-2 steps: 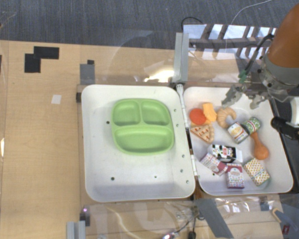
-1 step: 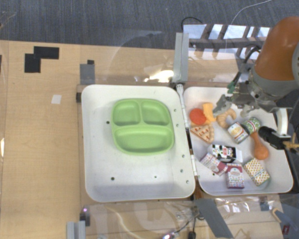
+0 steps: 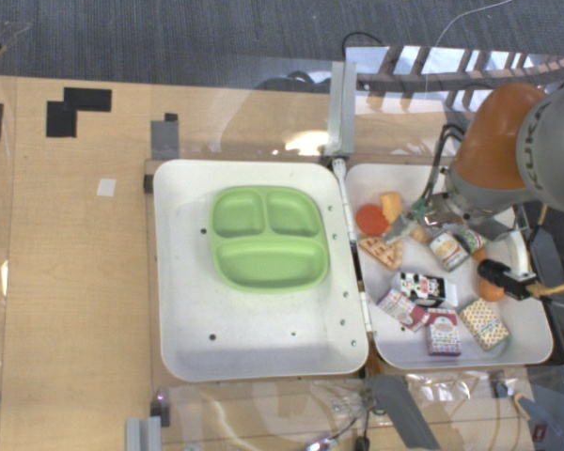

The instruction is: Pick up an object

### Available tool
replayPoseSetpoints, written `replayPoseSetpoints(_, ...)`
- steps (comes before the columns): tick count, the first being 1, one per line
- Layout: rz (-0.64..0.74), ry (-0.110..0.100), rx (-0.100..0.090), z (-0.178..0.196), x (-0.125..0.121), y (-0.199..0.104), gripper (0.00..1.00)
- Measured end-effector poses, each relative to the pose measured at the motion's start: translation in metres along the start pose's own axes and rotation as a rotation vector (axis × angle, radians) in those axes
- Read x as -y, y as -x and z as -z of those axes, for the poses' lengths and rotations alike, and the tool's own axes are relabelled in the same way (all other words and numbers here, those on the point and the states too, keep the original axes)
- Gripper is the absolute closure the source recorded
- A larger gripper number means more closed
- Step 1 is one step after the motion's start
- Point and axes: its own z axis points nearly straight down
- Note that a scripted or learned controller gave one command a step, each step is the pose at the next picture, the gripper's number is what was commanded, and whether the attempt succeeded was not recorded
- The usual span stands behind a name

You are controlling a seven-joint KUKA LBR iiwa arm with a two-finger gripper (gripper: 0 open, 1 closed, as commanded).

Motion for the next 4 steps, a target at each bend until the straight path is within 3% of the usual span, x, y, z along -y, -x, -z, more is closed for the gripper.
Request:
replayPoseSetpoints(1, -0.032, -0.009, -0.002, -0.015, -0.067, 0.019, 0.00)
replayPoseSetpoints(2, -0.028, 0.000, 0.000, -0.004, -0.069, 0.019, 1.00)
replayPoseSetpoints(3, -0.057, -0.014, -0.006, 0.107, -0.043, 0.002, 1.00)
replayPoseSetpoints(4, -0.183, -0.017, -0.007, 0.161, -0.060, -0.034, 1.00)
